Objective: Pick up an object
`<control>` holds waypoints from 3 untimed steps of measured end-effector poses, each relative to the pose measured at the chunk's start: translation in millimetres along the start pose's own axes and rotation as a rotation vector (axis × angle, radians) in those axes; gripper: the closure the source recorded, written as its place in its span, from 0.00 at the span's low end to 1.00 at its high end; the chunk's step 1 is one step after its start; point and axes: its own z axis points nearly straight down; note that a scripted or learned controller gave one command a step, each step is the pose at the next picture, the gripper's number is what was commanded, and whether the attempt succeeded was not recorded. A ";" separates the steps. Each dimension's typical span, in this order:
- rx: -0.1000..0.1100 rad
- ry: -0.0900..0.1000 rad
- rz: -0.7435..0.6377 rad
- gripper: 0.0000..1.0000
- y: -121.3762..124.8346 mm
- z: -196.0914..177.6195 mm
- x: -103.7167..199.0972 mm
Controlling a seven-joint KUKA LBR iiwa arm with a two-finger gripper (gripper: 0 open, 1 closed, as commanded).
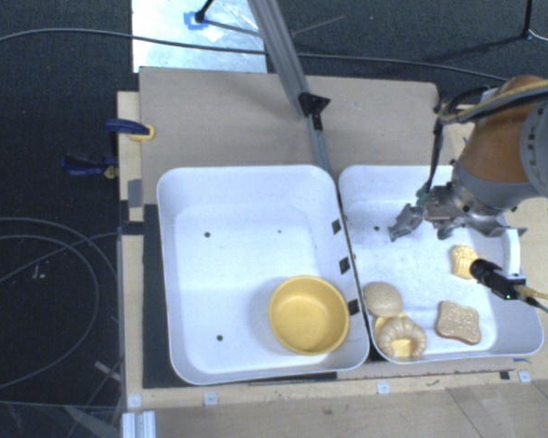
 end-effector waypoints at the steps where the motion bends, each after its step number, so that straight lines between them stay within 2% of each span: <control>1: -0.001 0.000 0.005 0.00 0.1 52.0 0.2; 2: -0.006 -0.001 0.007 1.00 1.3 38.7 0.1; 3: -0.008 -0.001 0.002 1.00 -2.6 -6.5 3.0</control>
